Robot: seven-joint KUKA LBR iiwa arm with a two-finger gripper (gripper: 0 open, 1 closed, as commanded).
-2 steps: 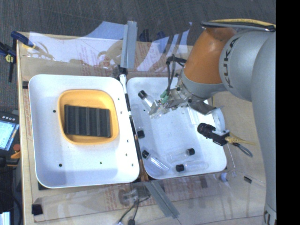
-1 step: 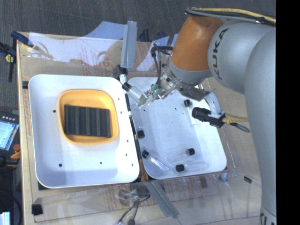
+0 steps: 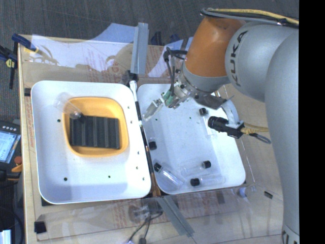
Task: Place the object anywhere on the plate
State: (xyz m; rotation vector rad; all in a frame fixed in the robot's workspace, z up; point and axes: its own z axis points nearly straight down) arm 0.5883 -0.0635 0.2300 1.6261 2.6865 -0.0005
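While the arm point(image 3: 244, 50) reaches in from the right, its jaws point(image 3: 172, 96) hang over the upper left part of the right bin point(image 3: 228, 174), close to the divider between the two bins. Whether they are released or clenched cannot be told at this angle, and no item can be confirmed between them. A pale, elongated object point(image 3: 151, 109) shows just beside the tip, at the bin's left wall; it is judged to be the item to be moved. The yellow plate point(image 3: 96, 104), carrying a dark ribbed insert point(image 3: 95, 132), lies in the left bin point(image 3: 76, 182). Nothing new rests on the plate, so the placement appears undone: a secure pick-up, transfer leftward and release remain
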